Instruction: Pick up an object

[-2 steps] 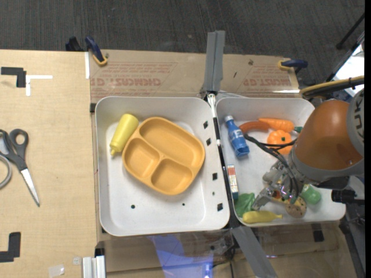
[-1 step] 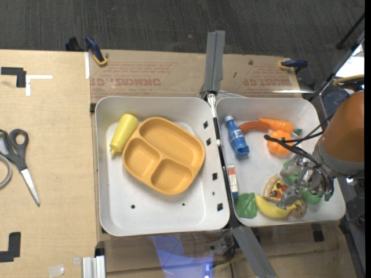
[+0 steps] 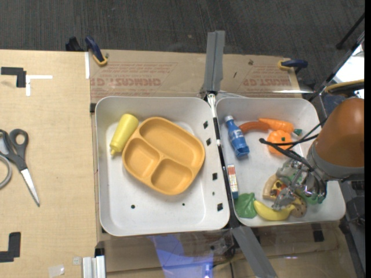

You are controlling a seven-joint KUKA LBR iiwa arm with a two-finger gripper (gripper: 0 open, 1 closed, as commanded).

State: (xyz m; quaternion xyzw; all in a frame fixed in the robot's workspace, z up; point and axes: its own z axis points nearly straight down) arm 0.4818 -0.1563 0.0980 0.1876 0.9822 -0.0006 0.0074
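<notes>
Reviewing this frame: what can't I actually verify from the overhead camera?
- Tool in the right white bin: its tips are lost in clutter, so any grip cannot be told.
- Brown flat item under the tool: mostly covered, identity unclear.
- Yellow plastic banana: whether the tool touches it is not clear.
- Thin white stick with red print at the bin wall: text too small to read.

Scissors (image 3: 20, 161) lie on the wooden bench (image 3: 46, 213).

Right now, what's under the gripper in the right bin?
Under the gripper: a yellow banana, a pizza slice and a brown item. Whatever lies directly beneath is covered.
</notes>
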